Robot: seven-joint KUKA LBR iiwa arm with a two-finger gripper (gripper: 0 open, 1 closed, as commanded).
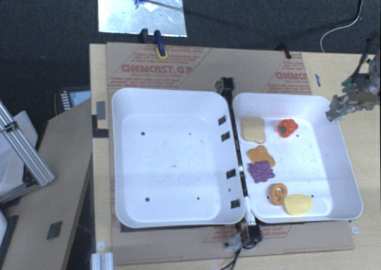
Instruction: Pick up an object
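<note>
1. My gripper (334,112) hangs over the far right rim of the right bin (342,162). Whether it is wide or narrow, I cannot tell.
2. A red toy (287,127) lies in that bin's far part, left of my gripper and apart from it.
3. A cream piece (253,129) sits further left, by the divider.
4. Nearer lie an orange piece (261,155) touching a purple one (261,172).
5. Nearest are an orange ring (277,193) and a yellow piece (297,204), side by side.
6. The left bin (128,162) sits beside it.
</note>
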